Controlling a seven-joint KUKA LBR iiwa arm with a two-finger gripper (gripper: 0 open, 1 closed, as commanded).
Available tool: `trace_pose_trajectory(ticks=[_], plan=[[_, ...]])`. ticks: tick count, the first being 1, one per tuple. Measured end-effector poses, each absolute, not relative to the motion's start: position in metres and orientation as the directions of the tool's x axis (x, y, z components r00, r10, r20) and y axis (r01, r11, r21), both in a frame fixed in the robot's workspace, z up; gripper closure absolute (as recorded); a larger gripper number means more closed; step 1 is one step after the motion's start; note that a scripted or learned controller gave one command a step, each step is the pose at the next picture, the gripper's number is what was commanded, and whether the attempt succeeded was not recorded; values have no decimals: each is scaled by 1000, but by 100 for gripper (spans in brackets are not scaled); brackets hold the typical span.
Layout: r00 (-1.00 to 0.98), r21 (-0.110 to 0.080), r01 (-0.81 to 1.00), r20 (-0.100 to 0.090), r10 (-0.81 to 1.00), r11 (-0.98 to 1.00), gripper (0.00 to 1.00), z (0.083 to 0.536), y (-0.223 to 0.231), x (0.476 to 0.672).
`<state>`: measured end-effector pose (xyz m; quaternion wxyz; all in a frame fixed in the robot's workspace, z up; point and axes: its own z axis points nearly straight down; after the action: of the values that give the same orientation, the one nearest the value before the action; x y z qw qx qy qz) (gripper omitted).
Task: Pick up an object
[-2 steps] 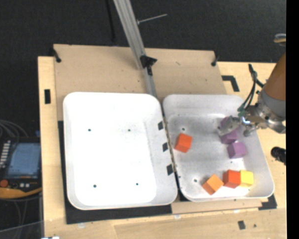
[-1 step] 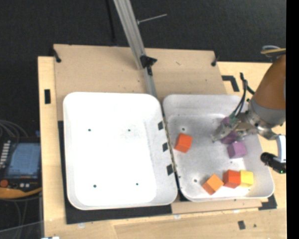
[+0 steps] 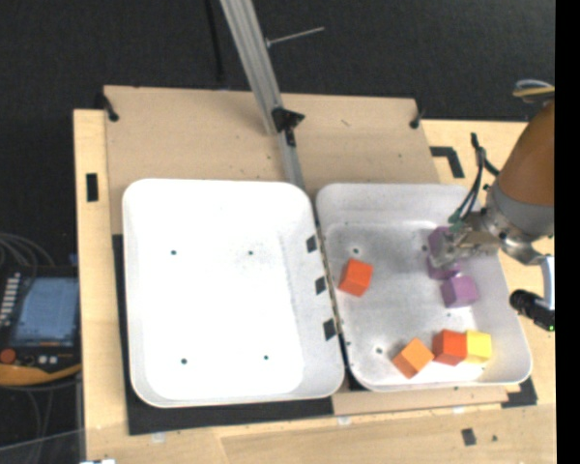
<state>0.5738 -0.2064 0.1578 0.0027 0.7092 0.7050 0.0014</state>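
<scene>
The right bin (image 3: 387, 211) holds several small blocks. An orange cube (image 3: 356, 277) lies near its left wall. A purple block (image 3: 459, 289) sits at the right, just below my gripper (image 3: 445, 255), which is low over the bin with something purple at its tip. Along the front wall lie an orange block (image 3: 414, 357), a red block (image 3: 449, 346) and a yellow block (image 3: 478, 345), close together. The arm (image 3: 529, 177) comes in from the right edge.
The left bin (image 3: 217, 293) lies beside the right one, sharing a middle edge with black clips (image 3: 321, 283). A metal pole (image 3: 256, 61) slants up from the back of the bench. A control pendant (image 3: 34, 322) with cables rests off the bench at the left.
</scene>
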Motion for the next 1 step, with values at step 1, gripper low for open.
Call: trace_pose_trajectory(ticks=[1], plan=[[-4,8,1000,-1,1000,4,100,213,-198,571]])
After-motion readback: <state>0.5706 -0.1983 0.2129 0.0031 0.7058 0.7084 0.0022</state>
